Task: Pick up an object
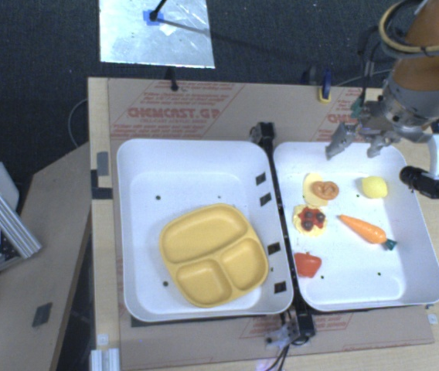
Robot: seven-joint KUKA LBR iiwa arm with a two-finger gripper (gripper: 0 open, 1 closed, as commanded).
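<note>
Arm's gripper (356, 141) hangs over the far edge of the right bin (414, 280), jaws spread apart, nothing between them. Landmark: the carrot (363, 229), lying flat in the right bin, tip pointing toward the left bin (138, 207). Yellow lemon-like piece (373, 186) sits beyond the carrot, near the bin's far right side, closest item to the jaws but apart from them. Left of the carrot: a round yellow piece with an orange top (321, 188) and, nearer the camera, a small yellow plate with dark red berries (311, 219) (these two look touching, hard to be sure). Red piece (307, 264) lies left of and nearer than the carrot, close to the bin divider. Yellow divided tray (214, 253) rests in the left bin, well apart from the carrot. Both bins sit on the bench (65, 207).
</note>
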